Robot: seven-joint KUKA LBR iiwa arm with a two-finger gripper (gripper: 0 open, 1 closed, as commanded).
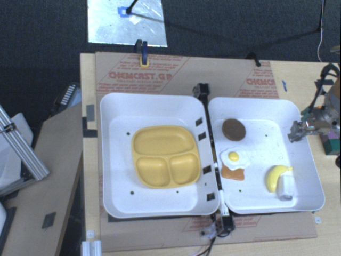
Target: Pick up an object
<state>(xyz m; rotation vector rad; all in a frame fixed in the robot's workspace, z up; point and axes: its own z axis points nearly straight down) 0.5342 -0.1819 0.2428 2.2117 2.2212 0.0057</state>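
Hovering at the bin's right rim, hand (296, 131), grip unclear; banana (275, 177) below-left.

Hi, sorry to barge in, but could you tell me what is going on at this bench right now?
A robot arm is set to pick an object from the bins. Its gripper sits at the right edge of the right bin, with nothing seen in its jaws. That bin holds a brown round patty, a toy fried egg lying on an orange piece, and a banana beside a small pale object. The left bin holds a yellow divided plate. No pick has happened yet.
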